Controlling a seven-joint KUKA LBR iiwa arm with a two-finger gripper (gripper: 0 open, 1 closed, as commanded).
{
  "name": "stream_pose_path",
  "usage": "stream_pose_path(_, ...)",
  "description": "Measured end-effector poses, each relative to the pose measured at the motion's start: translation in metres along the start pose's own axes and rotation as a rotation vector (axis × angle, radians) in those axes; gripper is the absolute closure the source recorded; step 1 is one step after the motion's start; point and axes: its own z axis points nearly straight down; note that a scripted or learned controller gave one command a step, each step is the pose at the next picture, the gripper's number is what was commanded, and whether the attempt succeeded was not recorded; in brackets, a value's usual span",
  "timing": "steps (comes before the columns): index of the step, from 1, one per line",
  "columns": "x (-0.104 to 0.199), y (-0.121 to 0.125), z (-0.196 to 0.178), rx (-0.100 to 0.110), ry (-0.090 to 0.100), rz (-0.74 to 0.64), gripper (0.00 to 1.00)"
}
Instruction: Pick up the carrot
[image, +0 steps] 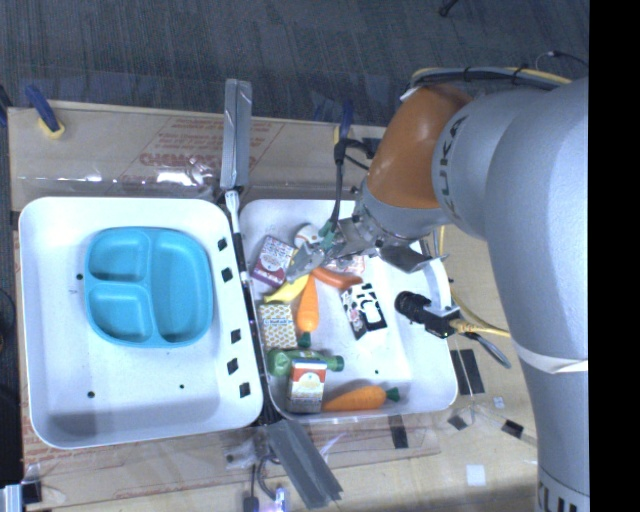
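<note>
Two orange carrots lie in the right bin (432, 372). One carrot (307, 306) stands lengthwise near the bin's middle, beside a yellow banana-like piece (286, 291). The other carrot (353, 399), with a green stalk end, lies flat along the near wall. My gripper (334, 243) hangs over the far part of this bin, just beyond the upright carrot and above a red-orange piece (336, 279). Nothing can be made out between its tips.
The right bin also holds a small maroon packet (271, 259), a checkered box (277, 325), a green bottle (302, 362), a juice carton (308, 384) and a black-and-white card (364, 307). A blue divided plate (150, 285) lies in the left bin (60, 390).
</note>
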Motion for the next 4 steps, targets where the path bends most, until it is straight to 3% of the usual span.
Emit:
stream_pose_path(1, -0.062, 0.006, 0.034, -0.002, -0.001, 0.107, 0.0)
stream_pose_path(2, -0.025, -0.022, 0.094, -0.01, -0.003, 0.07, 0.0)
stream_pose_path(3, -0.025, -0.024, 0.089, -0.003, 0.0, 0.068, 1.0)
stream_pose_path(4, 0.008, 0.026, -0.022, 0.0, 0.0, 0.236, 1.0)
